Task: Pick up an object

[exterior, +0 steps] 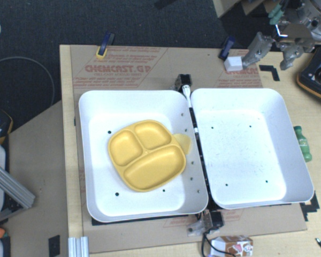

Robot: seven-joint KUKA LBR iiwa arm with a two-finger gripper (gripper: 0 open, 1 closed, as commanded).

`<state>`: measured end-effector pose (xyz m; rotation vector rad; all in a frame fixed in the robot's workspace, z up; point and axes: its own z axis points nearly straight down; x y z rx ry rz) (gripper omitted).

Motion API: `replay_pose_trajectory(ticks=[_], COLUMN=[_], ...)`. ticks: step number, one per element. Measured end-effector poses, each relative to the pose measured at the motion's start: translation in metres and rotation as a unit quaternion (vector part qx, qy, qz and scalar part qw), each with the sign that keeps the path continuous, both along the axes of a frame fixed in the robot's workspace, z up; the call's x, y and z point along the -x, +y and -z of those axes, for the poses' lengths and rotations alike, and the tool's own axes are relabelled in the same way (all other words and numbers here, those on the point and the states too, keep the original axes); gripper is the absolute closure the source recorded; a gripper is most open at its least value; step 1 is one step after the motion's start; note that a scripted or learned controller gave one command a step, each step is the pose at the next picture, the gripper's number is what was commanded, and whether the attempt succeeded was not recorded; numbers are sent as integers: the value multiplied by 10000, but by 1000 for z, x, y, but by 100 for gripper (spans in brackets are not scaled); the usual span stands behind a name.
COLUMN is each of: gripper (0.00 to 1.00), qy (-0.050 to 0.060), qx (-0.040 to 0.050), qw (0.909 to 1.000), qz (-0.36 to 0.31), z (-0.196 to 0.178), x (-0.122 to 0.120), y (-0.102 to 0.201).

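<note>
Tray (146,155): you see it flat in the left bin (91,143), compartments up; ungrasped
Right bin (289,143): just beside
Gripper (272,50): top right, beyond both bins; jaws spread, holding nothing; likely parked before descent

Two white bins (246,149) on cardboard (150,63)

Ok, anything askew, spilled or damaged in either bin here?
Nothing spilled or damaged. The yellow divided plate lies flat in the left bin, turned at an angle to the bin's walls, with something small and yellow poking out from under its right edge. The gripper is beyond the right bin's far edge.
</note>
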<state>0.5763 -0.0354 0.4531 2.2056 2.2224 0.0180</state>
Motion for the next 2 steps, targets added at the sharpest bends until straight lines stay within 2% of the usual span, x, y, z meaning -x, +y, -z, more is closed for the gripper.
replay_pose_trajectory(ticks=[1, 2], gripper=[0, 0], qy=[10, 90], qx=[-12, -5], qw=[10000, 10000], qz=[-7, -8], z=[-89, -83], x=[50, 93], y=[64, 135])
